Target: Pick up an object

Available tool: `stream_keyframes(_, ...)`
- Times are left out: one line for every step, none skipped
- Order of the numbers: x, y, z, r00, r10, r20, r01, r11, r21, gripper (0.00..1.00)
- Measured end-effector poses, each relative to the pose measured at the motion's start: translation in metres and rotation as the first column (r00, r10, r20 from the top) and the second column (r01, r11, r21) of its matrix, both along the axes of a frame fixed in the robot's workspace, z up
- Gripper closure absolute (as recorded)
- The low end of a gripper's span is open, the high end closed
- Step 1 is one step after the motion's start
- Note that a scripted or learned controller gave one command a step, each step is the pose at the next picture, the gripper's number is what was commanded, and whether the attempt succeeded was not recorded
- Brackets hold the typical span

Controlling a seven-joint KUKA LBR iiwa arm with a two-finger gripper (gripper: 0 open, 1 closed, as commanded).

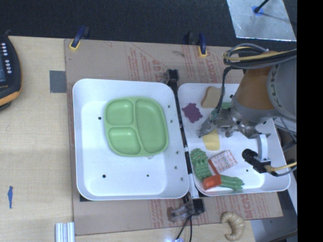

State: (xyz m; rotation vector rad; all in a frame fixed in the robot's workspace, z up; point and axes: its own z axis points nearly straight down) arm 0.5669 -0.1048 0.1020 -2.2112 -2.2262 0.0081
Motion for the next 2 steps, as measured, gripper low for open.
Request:
stream_keyframes(-0.096,-0.005,-0.011,1.000,-0.006,-0.003,0.006,1.000,0.002,0.00)
stream_keyframes(-0.011,0.014,-0.010,1.000,0.001,0.010,-0.001,1.000,0.001,0.00)
